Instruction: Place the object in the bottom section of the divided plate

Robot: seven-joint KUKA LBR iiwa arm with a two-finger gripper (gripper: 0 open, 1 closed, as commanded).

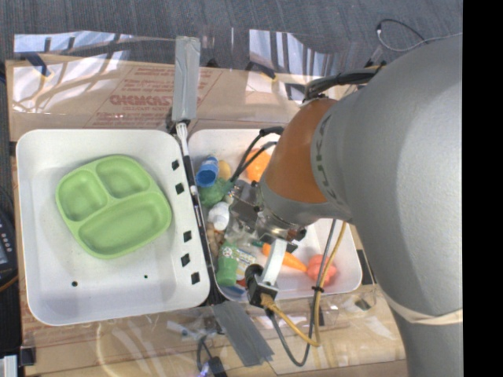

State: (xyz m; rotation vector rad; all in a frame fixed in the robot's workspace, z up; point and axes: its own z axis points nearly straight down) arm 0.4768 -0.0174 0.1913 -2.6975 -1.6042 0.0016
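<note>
Sitting in the left bin, green 3-section plate (114, 204); claw (244, 234) state unclear.

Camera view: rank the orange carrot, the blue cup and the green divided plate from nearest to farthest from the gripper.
1. Orange carrot, right bin, just right of the gripper.
2. Blue cup, right bin, up-left near the divider.
3. Green divided plate, left bin, farthest.
</note>
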